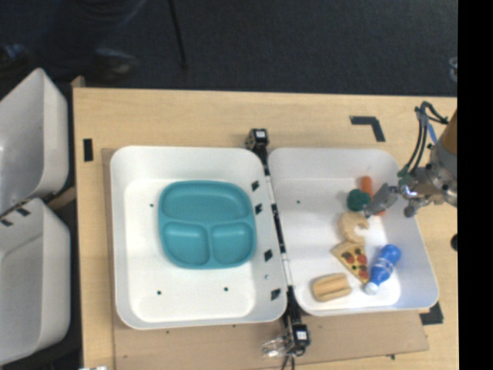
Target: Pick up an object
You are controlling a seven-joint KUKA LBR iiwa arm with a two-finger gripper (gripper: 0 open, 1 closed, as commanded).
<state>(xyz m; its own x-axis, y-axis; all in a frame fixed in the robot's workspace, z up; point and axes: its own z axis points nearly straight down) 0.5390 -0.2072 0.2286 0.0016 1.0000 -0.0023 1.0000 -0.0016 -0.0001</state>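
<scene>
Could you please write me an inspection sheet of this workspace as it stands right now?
Surface: wooden bench with two white bins side by side, left bin and right bin.
Job's things: in the right bin, a green round item, a small orange piece, a pale bun-like item, a pizza slice toy, a blue bottle and a bread roll toy.
Clutter: a teal divided plate in the left bin.
Grippers: the gripper sits over the right bin's right side, near the green item; finger state unclear.
Cables: dark cables loop by the arm at the right.
Surroundings: white panels at left, dark floor beyond.
</scene>
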